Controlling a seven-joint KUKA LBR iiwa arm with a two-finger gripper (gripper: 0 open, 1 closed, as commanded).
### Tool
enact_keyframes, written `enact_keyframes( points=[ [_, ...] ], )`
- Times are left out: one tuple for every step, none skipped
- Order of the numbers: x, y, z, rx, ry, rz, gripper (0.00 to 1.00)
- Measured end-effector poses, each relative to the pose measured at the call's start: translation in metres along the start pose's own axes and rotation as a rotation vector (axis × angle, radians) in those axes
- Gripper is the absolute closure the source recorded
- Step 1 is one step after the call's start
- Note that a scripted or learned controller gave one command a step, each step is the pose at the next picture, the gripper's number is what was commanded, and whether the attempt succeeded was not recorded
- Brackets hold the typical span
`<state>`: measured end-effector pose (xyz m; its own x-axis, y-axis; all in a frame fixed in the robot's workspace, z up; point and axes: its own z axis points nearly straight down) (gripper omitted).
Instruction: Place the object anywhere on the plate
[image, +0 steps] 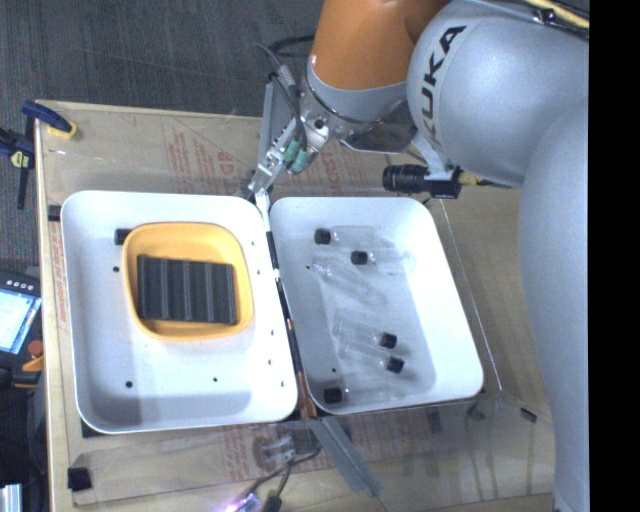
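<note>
Since the jaws are seen at a slant, over the back rim where the two bins meet, open or shut can't be told; nothing is seen between them. Clear tubes (362, 335) w/ black caps lie in the right bin (455, 350), well apart from the plate (185, 238) in the left bin (80, 300). Risk: tubes are round and see-through, so a grasp may be mis-aimed or a tube rolled aside. Long axes approx. back-left to front-right; front pair's caps are pointed front-right.
</note>
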<state>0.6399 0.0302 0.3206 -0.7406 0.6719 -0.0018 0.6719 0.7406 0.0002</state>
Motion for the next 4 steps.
enact_keyframes(
  points=[
    [-0.001, -0.011, 0.119, 0.003, 0.004, -0.126, 1.0],
    [0.031, -0.03, 0.108, 0.002, 0.004, -0.322, 1.0],
    [0.042, -0.013, 0.052, -0.001, -0.001, -0.54, 1.0],
    [0.025, 0.005, -0.033, -0.002, -0.002, -0.796, 1.0]
  ],
)
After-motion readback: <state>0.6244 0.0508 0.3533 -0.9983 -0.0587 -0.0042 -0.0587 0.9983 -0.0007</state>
